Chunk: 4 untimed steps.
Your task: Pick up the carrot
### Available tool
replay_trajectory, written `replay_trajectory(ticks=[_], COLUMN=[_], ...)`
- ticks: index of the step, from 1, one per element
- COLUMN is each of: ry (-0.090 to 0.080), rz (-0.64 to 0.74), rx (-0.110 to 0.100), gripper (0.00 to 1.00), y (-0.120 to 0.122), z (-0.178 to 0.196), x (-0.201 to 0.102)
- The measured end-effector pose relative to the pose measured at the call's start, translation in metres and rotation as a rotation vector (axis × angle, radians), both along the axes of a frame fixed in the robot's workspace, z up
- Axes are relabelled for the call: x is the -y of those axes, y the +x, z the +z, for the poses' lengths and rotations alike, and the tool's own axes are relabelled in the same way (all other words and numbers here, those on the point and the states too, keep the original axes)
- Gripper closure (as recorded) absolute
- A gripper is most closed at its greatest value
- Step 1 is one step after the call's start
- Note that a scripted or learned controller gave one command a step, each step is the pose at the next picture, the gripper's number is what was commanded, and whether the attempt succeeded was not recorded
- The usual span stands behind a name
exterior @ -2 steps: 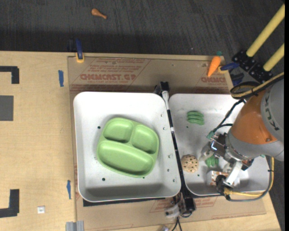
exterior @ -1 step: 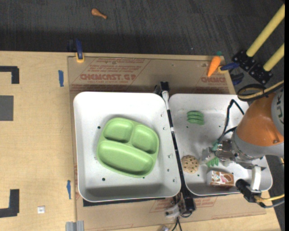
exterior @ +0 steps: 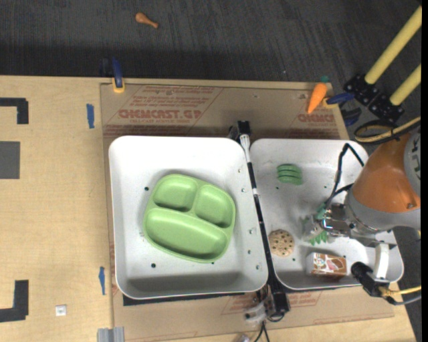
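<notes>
An orange carrot (exterior: 317, 99) with a green tip lies on the cardboard behind the right bin (exterior: 297, 155), outside its far rim and next to a blue clamp (exterior: 339, 99). My gripper (exterior: 322, 224) hangs low inside the right bin, near its middle and well in front of the carrot. Something small and green (exterior: 314, 235) sits right under the gripper; I cannot make out what it is. The arm's orange band (exterior: 386, 179) covers the bin's right side.
The right bin also holds a green ridged piece (exterior: 289, 174), a cookie (exterior: 281, 242) and a small brown snack box (exterior: 328, 263). A green divided plate (exterior: 190, 217) lies in the left bin (exterior: 127, 200). A small orange object (exterior: 145, 20) lies on the dark floor beyond the bench.
</notes>
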<state>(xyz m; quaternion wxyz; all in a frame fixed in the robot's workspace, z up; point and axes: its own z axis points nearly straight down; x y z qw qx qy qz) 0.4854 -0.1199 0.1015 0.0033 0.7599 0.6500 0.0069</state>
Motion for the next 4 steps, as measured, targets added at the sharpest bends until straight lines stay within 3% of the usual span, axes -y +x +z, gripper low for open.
replay_trajectory(ticks=[1, 2, 3, 4], ry=[-0.003, -0.007, -0.006, -0.012], rz=[-0.004, 0.219, 0.465, 1.241], rx=[-0.015, -0.012, -0.016, -0.010], gripper=[1.00, 1.00, 1.00, 1.00], y=[-0.006, -0.006, -0.006, -0.006], z=[0.083, 0.134, 0.086, 0.043], x=[-0.078, -0.032, -0.066, 0.008])
